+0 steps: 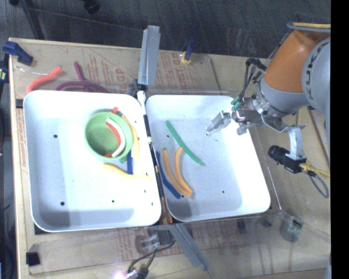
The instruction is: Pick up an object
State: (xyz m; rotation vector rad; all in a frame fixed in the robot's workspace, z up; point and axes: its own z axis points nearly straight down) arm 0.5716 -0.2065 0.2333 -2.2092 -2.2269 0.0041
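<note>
On the bench point(232, 74), the left bin point(46, 179) holds a green bowl point(102, 135) lying with a red strip point(114, 129) and a white strip inside, a yellow strip point(125, 171) just below it; these sit clustered near the divide, well apart from the arm. The right bin point(244, 185) carries a green strip point(183, 143) slanting across its middle, two orange strips point(180, 178) side by side, and a blue strip point(167, 186) along the left wall; all lie flat, so any pick needs a descent from above. The pincer point(228, 121) hovers over this bin's upper right, fingers apart and holding nothing, near the green strip, the likeliest target.
</note>
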